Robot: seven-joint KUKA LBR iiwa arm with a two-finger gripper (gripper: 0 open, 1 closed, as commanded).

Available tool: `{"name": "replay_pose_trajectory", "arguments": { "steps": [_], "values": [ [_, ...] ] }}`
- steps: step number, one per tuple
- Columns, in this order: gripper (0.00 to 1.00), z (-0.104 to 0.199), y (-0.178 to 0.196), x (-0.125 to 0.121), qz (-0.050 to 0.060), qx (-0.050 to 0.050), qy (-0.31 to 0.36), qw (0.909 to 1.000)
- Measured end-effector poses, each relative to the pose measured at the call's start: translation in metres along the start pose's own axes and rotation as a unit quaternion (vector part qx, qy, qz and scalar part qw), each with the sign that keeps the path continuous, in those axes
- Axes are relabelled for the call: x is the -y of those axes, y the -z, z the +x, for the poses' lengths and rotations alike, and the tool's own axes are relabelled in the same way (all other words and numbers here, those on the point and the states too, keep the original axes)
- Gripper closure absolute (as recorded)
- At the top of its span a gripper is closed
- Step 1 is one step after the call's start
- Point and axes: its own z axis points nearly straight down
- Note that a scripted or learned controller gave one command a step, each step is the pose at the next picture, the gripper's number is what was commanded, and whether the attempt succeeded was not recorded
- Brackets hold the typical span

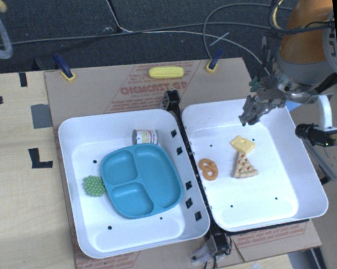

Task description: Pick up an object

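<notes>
Two shallow white bins were seen side by side on a brown cardboard sheet (145,91) laid over the bench. The arm (303,41) was observed entering from three o'clock, its orange band at the upper right of the view. The gripper (252,113) was positioned over the right bin (287,207), toward that bin's one o'clock corner, near its upper rim. Whether it was open or closed could not be told from the view, as the dark tool was seen only as a blurred mass. Nothing was seen held in it.

Three items were noted in the right bin. A yellow cheese wedge (242,144) lay near the bin's centre, at about seven o'clock from the gripper and apart from it. A cracker-like triangular piece (244,167) lay just below the wedge, at six o'clock from it, close or touching; which could not be told. A pretzel (208,168) lay at nine o'clock from the triangular piece, near the divide between the bins.

In the left bin (108,242), a blue divided plate (141,180) was recorded at centre. A small tin can (145,137) lay at the plate's twelve o'clock edge, and a green knobbly object (94,185) at its nine o'clock edge. A yellow banana-like object (166,72) rested on the cardboard at twelve o'clock, beyond both bins.
</notes>
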Motion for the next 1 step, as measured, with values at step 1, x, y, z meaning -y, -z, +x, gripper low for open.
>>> {"name": "replay_pose_trajectory", "arguments": {
  "steps": [1],
  "values": [
    [1.0,0.0529,-0.0182,0.0073,0.001,0.001,-0.001,1.0]
  ]
}}
